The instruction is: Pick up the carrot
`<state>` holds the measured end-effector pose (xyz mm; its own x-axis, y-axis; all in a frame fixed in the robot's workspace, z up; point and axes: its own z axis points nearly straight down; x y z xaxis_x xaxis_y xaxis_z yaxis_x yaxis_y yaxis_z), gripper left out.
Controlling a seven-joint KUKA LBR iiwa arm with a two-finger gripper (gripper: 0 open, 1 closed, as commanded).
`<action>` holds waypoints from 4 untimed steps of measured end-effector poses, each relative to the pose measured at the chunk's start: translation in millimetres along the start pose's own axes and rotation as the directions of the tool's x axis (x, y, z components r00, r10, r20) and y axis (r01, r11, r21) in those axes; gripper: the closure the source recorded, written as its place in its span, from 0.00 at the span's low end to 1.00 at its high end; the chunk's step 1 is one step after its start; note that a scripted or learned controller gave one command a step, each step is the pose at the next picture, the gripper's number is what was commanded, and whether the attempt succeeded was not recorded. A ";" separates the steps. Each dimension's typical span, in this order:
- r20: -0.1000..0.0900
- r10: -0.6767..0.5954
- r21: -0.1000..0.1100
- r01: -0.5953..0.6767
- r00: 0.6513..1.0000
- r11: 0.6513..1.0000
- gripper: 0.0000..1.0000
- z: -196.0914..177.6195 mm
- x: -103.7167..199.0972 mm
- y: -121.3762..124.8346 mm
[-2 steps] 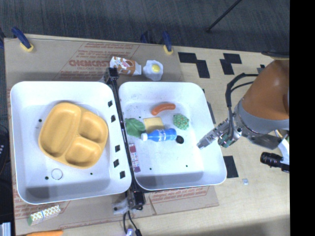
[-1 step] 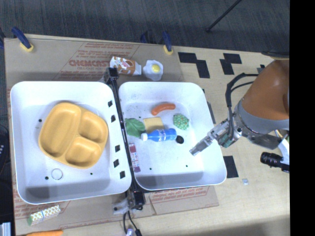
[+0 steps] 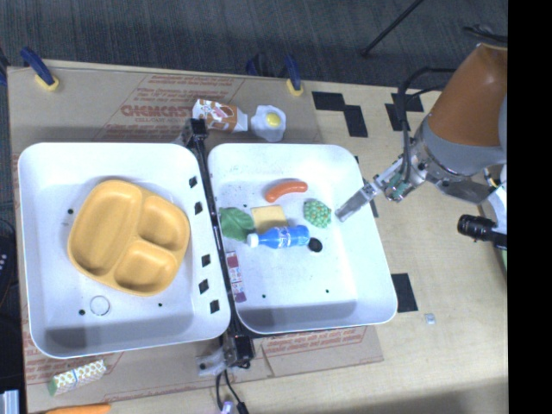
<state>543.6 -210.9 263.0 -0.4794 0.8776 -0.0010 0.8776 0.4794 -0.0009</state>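
Observation:
The carrot (image 3: 285, 190) is a short orange piece lying flat in the upper middle of the right bin (image 3: 345, 304). My gripper (image 3: 352, 204) hangs at a slant over that bin's right rim, to the right of the carrot and a little lower. It sits just right of a green speckled ball (image 3: 316, 213) and is apart from the carrot. Nothing shows in its grasp.
Below the carrot lie a yellow block (image 3: 268, 216), a green leafy piece (image 3: 235, 222), a blue bottle (image 3: 280, 237) and a small black item (image 3: 315, 246). The left bin (image 3: 43, 317) holds a yellow divided plate (image 3: 128, 235). A small carton (image 3: 216, 115) and a white-and-yellow egg (image 3: 269, 122) sit behind the bins.

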 end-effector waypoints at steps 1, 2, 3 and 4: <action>-0.003 -0.073 0.002 0.073 0.997 0.997 0.00 70.6 26.4 60.4; 0.001 -0.009 -0.001 0.009 1.000 1.000 0.00 13.0 11.1 119.8; -0.006 -0.137 0.003 0.137 0.991 0.991 0.00 147.5 19.4 138.0; -0.002 -0.447 0.000 0.447 0.895 0.895 0.00 170.5 37.1 140.9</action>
<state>649.4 -111.0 92.4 -0.8211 0.5708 0.0015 0.5708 0.8211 -0.0012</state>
